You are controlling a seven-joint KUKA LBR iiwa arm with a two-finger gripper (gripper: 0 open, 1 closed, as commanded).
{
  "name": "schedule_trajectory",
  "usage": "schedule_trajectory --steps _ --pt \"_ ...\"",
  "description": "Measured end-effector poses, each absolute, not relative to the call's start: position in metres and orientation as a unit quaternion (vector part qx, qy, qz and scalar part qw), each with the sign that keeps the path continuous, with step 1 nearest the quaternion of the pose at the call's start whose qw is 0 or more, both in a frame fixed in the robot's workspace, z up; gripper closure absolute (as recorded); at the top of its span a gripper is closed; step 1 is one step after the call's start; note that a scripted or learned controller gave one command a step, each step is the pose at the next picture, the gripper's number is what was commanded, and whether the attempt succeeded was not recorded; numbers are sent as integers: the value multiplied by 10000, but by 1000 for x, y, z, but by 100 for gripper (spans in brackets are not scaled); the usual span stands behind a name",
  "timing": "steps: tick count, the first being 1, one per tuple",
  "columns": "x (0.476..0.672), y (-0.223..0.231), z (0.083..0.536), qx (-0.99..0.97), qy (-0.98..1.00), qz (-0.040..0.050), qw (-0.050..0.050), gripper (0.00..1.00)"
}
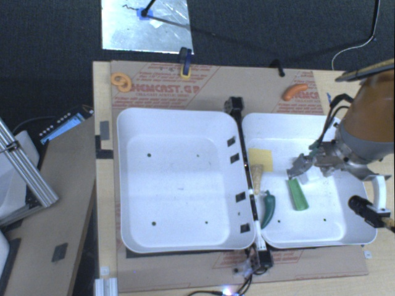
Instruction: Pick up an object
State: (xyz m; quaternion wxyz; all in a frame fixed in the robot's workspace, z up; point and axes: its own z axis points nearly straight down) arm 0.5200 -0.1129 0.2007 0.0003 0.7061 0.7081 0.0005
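gripper (300, 167): over right bin (327, 227), just above green block (298, 194); grasp state unclear
pepper (268, 207): by bin's left edge
yellow sponge (260, 160): near left edge

A dark carpeted floor (49, 29) is seen around the surface (203, 82), a tan board printed with reddish lettering. Beyond the surface's far edge, a shiny silver sheet (147, 16) is laid flat on the floor. To the left of the surface, a lower wooden panel (46, 227) is set, and on it an aluminium rail (21, 165) is propped at a slant. A thin cable (361, 36) is draped beyond the surface's far right corner.
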Motion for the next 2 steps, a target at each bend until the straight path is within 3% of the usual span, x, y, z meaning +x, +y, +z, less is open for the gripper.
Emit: schedule_trajectory --steps 1,2 --pt "579 -100 97 7074 7068 15 57 0" --pt "628 -46 192 7033 7108 54 51 0"
